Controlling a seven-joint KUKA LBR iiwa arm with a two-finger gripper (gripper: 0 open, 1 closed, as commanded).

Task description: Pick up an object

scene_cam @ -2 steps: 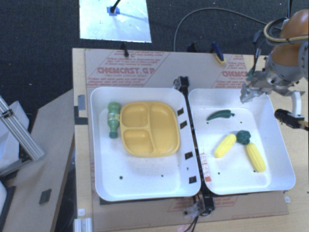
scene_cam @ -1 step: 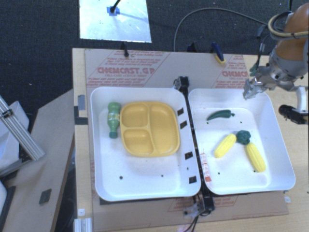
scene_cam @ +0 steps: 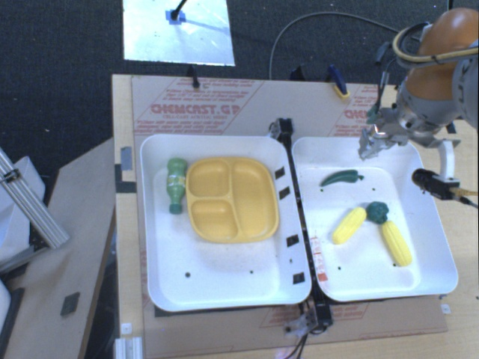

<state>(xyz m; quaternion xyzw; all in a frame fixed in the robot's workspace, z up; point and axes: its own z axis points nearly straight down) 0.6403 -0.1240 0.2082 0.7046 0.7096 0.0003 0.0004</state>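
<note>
Right bin, near to far: two corn cobs, broccoli touching both, pepper at 11 o'clock. Gripper over the bin's far rim, nothing held; finger spread: cannot tell. Risk: clustered items, fingers nudge a neighbor and slip.

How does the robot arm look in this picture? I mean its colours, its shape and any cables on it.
The arm has rounded grey segments and a glossy orange band above the wrist. Thin cables, one yellowish and one dark, loop around its upper part. It ends in a small metallic grey gripper above the right bin's far edge.
</note>
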